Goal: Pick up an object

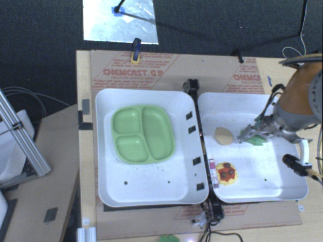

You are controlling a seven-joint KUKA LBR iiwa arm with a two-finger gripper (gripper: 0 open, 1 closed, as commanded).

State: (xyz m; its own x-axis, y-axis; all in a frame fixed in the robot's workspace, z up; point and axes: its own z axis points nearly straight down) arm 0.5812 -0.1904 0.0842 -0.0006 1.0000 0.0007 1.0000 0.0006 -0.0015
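Note:
In the right bin (pixel 282 188) lie a tan round piece (pixel 223 135), a small pizza-like toy with red dots (pixel 227 173) and a green leafy item (pixel 257 140). My gripper (pixel 251 133) reaches in from the right and sits low over the bin's middle. It is right above the green item's left end and just right of the tan piece. The green item is partly hidden under the gripper; whether it is held I cannot tell.
The left bin (pixel 108 135) holds a green divided plate (pixel 143 134). A black divider with clips (pixel 198 135) runs between the two bins. The arm's grey and orange wrist (pixel 298 100) hangs over the right bin's far right side.

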